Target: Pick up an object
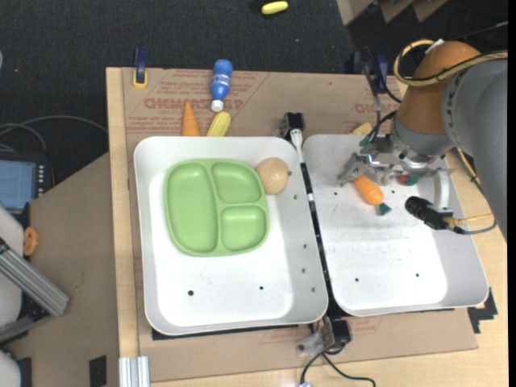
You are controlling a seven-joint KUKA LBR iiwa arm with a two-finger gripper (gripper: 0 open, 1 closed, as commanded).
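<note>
An orange toy carrot [369, 189] with a small green tip lies in the upper part of the right white bin [403, 280]. My gripper [376, 174] hangs just above and behind the carrot, reaching in from the right, and its metal parts stand close over the carrot's upper end. Nothing shows lifted off the bin floor.
The left bin [226, 297] holds a green divided plate [216, 206] and a beige ball [272, 174] at its top right corner. Behind the bins on the bench lie a blue and white bottle [220, 83], a small orange cone [189, 121] and a yellow piece [218, 123].
</note>
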